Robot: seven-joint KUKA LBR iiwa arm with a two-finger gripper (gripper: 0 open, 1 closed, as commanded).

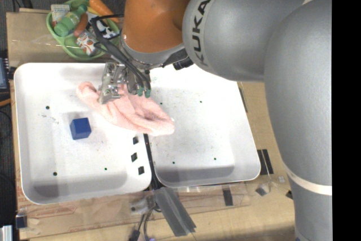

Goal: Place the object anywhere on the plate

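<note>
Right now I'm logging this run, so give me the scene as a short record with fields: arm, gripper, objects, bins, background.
arm: grey KUKA arm reaching in from the right, over the bins
gripper: gripper down at the pink cloth's upper end
pink cloth: pink cloth lying across the divide between both bins
blue cube: blue cube in the left bin, apart from the cloth
right bin: right bin holds the cloth's other end
background: green bowl of assorted items behind the left bin

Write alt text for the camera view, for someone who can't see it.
A grey KUKA arm's tool hangs over a pink cloth that is draped across the seam between two white bins. A blue cube sits in the left bin, and a green bowl of items stands behind it.
</note>
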